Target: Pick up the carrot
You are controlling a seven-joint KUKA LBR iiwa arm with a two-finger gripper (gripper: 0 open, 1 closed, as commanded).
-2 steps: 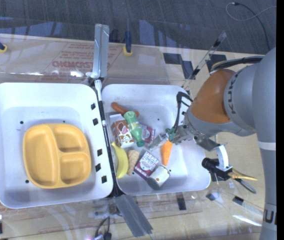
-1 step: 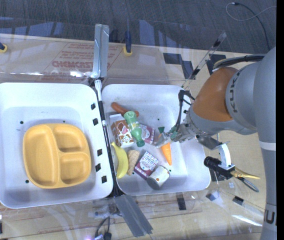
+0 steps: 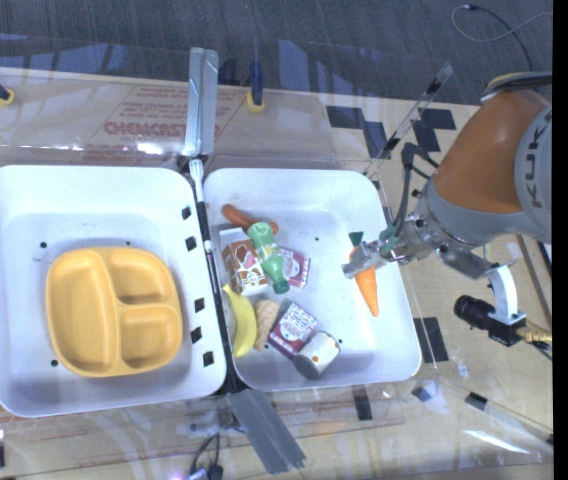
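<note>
Two white bins sit side by side on the tabletop in the camera view, and the carrot lies in the right bin, near its right wall, with its pointed end toward the near edge. The tool hangs at the carrot's thick upper end, reaching in from the right on the grey arm with its orange band. The metal fingers sit right at the top of the carrot, but whether they are clenched on it or spread apart I cannot tell; the parts overlap too closely. I also cannot tell whether the carrot is lifted or resting on the bin floor.

By my reading, the approach is done and the grasp is either under way or about to be tried; the lift out of the bin is what remains.

The other things lie well apart from the carrot, toward the right bin's left side: a second orange piece at the top, a green bottle across a red packet, a banana along the left wall, and a small carton near the front. None of them blocks the carrot. The nearest hindrance is the bin's right wall, close beside the tool. The left bin holds a yellow divided plate.
</note>
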